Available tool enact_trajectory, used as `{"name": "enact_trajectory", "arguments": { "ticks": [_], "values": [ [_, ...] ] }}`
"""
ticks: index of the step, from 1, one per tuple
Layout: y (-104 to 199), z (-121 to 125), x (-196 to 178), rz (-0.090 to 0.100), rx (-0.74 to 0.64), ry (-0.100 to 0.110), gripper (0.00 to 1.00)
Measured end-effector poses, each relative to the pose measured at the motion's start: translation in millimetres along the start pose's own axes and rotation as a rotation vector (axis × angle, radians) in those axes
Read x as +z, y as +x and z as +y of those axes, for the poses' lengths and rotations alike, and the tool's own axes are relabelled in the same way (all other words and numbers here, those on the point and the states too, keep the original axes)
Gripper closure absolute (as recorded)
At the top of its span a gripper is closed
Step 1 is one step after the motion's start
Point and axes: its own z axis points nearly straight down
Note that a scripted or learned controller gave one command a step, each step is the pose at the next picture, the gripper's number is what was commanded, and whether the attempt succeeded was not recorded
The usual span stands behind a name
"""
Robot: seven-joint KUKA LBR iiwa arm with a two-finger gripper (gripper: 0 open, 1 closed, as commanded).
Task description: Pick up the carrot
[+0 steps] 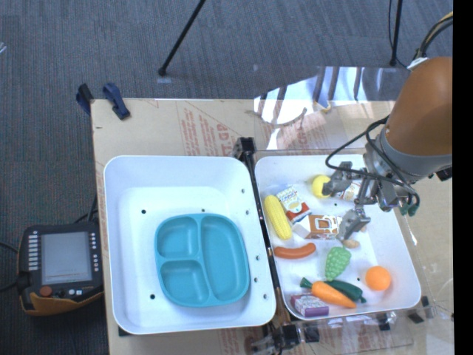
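- Two white bins sat side by side on the bench: the left bin and the right bin, their inner walls touching along the middle.
- One teal divided tray lay in the left bin, with three compartments counted, two smaller on the left and one long on the right.
- And there was the target: one carrot, orange, lying on its side near the front edge of the right bin, its green leafy top pointing right.
- The gripper hung over the far half of the right bin, well apart from the carrot, fingers spread fairly wide with nothing between them.
- Around it, one of each: a yellow corn cob at the left, a yellow ball at the far side, a small carton and another boxed item just beside it.
- One sausage lay across the middle, and one green bumpy piece stood between it and the carrot.
- One orange fruit rested to the right of the carrot, and one small purple-and-white packet sat just beside the carrot's tip at the near edge.
- Off the bench at the left, one handheld control pendant lay on the floor.
- Two blue clamps gripped the bench's far-left corner.
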Motion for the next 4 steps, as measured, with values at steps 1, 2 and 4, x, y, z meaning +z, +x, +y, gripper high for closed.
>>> {"name": "enact_trajectory", "arguments": {
  "ticks": [1,2,4],
  "values": [
    [69,14,33,0.005,0.108,0.0,0.0],
    [77,-19,162,0.002,-0.143,-0.001,0.0],
    [71,36,60,-0.002,-0.735,-0.001,0.0]
  ]
}}
